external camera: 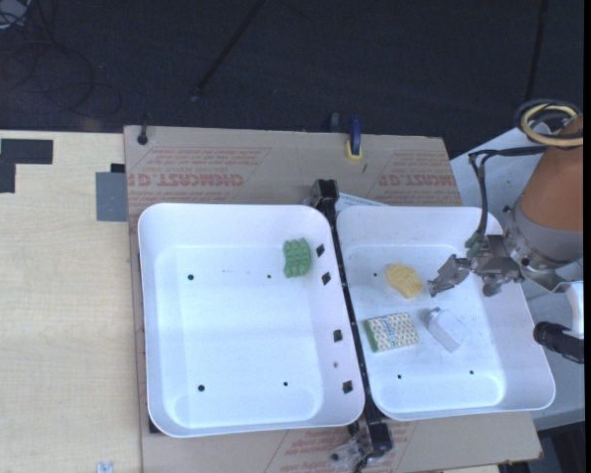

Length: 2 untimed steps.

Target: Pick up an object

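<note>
Item, right bin [532,387]: patterned green-and-white packet [391,332] at the near side, pale grey block [443,327] just beside it.

Item: yellow lump [405,280], farther in, just left of my gripper [451,276], long axis slanting toward the near right.

Item: my gripper, above the bin floor; its spread I could not tell, nothing seen held.

Item, left bin [167,402]: green knobbly piece [296,257], well apart.
</note>
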### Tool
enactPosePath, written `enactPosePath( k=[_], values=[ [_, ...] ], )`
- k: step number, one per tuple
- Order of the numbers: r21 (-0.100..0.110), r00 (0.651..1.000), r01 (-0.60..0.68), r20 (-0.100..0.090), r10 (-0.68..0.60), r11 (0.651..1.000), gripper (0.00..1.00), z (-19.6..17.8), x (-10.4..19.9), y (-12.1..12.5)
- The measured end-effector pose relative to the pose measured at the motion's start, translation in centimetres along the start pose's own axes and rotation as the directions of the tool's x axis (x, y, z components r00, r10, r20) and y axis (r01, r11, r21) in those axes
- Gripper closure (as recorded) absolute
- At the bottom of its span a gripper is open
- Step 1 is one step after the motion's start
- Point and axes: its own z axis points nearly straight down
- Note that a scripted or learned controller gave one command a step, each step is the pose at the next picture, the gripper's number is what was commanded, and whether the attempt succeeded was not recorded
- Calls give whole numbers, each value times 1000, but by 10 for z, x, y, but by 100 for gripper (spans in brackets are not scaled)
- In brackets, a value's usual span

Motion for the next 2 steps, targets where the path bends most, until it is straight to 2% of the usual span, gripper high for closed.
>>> enactPosePath(
  k=[1,2],
  values=[
    [-21,1000,3,6,-3,1000,0,-187,3,24],
    [-19,1000,-4,10,4,1000,0,-351,-52,8]
  ],
)
